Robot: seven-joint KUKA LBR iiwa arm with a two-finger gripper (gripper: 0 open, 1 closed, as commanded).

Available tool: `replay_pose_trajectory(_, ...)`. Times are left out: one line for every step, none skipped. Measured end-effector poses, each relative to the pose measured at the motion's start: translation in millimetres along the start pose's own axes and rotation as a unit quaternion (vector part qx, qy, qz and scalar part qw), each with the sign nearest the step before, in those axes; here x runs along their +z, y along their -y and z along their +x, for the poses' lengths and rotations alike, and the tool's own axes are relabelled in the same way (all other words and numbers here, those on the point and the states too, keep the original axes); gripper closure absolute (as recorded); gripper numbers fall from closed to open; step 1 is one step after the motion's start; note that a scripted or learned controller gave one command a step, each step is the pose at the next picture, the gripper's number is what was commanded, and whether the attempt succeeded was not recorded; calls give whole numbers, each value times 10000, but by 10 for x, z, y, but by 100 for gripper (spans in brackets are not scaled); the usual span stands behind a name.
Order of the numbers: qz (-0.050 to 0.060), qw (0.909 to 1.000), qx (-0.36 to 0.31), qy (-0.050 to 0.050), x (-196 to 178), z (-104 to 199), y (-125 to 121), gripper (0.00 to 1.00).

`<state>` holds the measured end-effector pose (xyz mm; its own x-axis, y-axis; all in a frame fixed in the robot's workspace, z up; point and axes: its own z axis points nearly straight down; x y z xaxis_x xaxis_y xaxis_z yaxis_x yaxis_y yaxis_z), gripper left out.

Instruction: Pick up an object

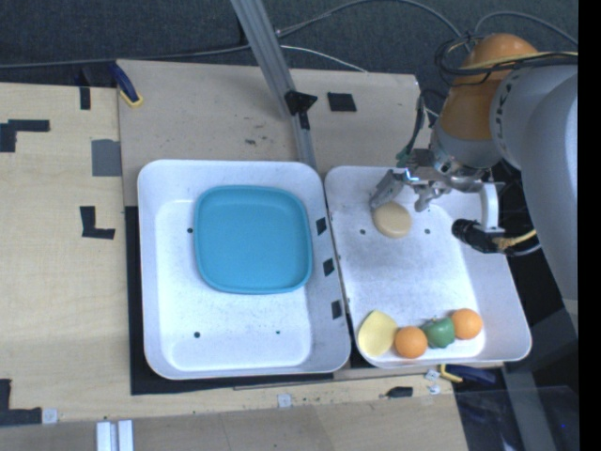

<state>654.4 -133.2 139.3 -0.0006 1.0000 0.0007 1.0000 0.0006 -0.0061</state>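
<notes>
Currently I log: jaws (406, 192) spread open over a tan round object (392, 220) in the right bin (488, 280); blue plate (253, 239) left.

The gripper (404, 194) hangs over the right bin (488, 280), fingers spread, a beige round object (392, 221) just below and between them, seemingly unheld.

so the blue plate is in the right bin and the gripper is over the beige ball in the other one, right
Not quite: the camera view shows the blue plate in the left bin, not the right. The rest stands: the gripper is over the beige ball in the other bin, the right one.
</notes>
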Motion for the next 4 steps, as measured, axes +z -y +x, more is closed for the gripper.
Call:
replay_pose_trajectory(-52, 10000, 3, 20, 479, -14, -16, 0)
replay_pose_trajectory(-70, 10000, -2, 10, 354, 1, -27, 100)
replay_pose_trajectory(-54, 10000, 1, 7, -271, -13, -6, 100)
replay_pose_trajectory(-44, 10000, 1, 5, -649, -11, -9, 100)
